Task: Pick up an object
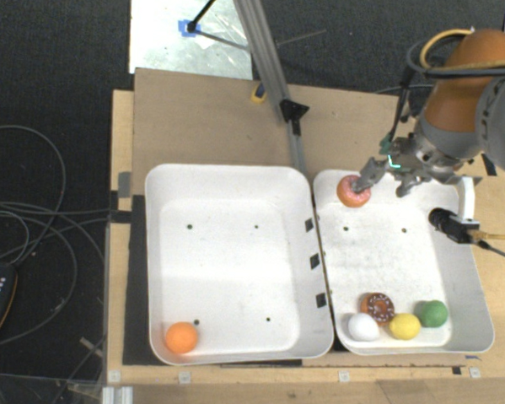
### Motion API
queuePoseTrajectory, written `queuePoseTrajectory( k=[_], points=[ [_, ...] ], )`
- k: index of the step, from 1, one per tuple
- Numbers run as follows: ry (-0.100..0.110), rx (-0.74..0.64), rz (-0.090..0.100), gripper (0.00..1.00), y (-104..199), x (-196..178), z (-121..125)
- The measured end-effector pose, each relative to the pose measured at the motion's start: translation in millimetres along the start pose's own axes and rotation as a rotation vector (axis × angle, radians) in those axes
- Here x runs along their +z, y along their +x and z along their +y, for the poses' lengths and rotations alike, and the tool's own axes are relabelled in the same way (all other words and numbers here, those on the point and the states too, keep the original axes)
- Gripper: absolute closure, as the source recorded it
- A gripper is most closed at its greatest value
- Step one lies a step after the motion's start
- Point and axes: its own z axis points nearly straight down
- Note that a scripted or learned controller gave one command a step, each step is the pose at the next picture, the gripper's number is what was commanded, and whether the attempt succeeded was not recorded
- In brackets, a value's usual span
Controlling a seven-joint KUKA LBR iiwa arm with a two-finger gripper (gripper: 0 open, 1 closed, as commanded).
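A pink frosted donut lies in the far left corner of the right bin. My gripper hangs over the bin's far edge, just right of the donut. Its fingers are spread apart, and the left fingertip is at the donut's upper right rim. The donut is beside that finger, not between the two, so the gripper is open and holds nothing.
Along the near edge of the right bin sit a chocolate sprinkled donut, a white ball, a yellow ball and a green ball. An orange ball rests in the left bin's near left corner. A metal pole slants behind the bins.
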Motion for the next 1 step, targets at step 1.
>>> queuePoseTrajectory(
  k=[1],
  points=[
    [-0.004, -0.001, -0.001, 0.0, 0.0, -2.4, 0.9]
  ],
)
